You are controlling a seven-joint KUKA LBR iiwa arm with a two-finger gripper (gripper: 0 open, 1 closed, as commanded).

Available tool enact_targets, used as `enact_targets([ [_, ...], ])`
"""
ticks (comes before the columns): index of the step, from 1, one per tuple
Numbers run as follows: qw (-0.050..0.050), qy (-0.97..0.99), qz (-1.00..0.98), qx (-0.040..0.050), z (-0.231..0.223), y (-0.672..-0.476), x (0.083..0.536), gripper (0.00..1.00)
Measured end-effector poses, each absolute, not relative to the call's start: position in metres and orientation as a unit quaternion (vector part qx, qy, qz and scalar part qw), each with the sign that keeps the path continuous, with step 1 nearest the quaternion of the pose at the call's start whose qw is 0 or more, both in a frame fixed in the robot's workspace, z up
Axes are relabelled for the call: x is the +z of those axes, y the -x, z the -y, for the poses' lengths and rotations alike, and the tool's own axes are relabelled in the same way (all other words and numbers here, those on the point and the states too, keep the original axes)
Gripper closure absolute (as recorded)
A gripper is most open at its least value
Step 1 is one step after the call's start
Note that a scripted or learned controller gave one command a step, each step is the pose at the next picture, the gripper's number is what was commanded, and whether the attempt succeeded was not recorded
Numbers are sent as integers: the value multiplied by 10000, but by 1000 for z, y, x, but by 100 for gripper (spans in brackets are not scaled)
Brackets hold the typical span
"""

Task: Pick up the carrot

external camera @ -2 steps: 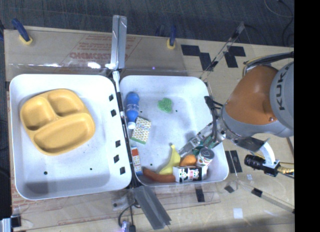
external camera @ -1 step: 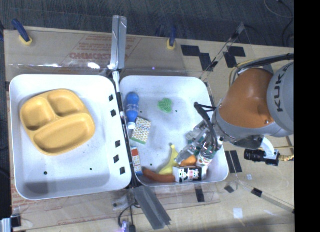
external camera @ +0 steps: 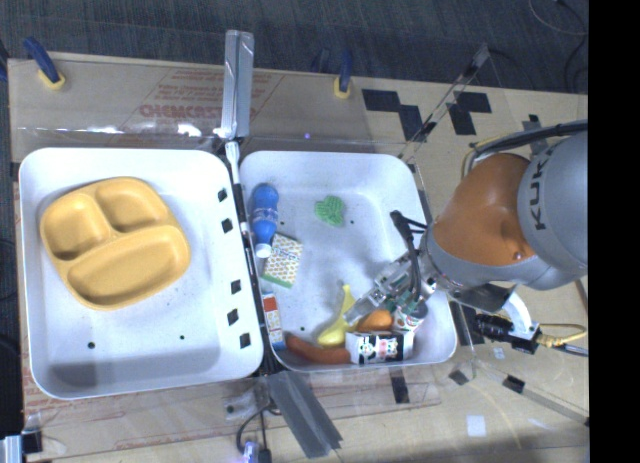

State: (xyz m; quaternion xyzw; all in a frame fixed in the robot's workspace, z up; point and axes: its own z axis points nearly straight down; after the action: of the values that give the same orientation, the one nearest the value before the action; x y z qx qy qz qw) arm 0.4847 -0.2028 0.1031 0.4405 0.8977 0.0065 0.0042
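The carrot (external camera: 374,320), a small orange piece, lies in the front right corner of the right bin (external camera: 330,166). It is wedged between a yellow banana (external camera: 338,324) and a black-and-white can (external camera: 378,348). My gripper (external camera: 398,296) reaches in from the right and hangs low, right above the carrot's upper right end. It hides part of the carrot. I cannot make out whether it touches the carrot.
The right bin also holds a blue bottle (external camera: 264,209), a green leafy piece (external camera: 331,212), a checkered packet (external camera: 282,260) and a red-brown sausage-like item (external camera: 312,349) by the front wall. A yellow divided plate (external camera: 112,240) lies in the left bin (external camera: 130,351).
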Motion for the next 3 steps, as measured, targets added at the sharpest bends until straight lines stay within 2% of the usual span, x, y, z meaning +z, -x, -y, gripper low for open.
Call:
enact_targets([
  [1,79,-4393,-8983,43,205,-486,113,100],
  [2,-5,-5688,-8225,6,164,-478,93,100],
  [3,1,-5010,-8654,0,152,-524,204,100],
])
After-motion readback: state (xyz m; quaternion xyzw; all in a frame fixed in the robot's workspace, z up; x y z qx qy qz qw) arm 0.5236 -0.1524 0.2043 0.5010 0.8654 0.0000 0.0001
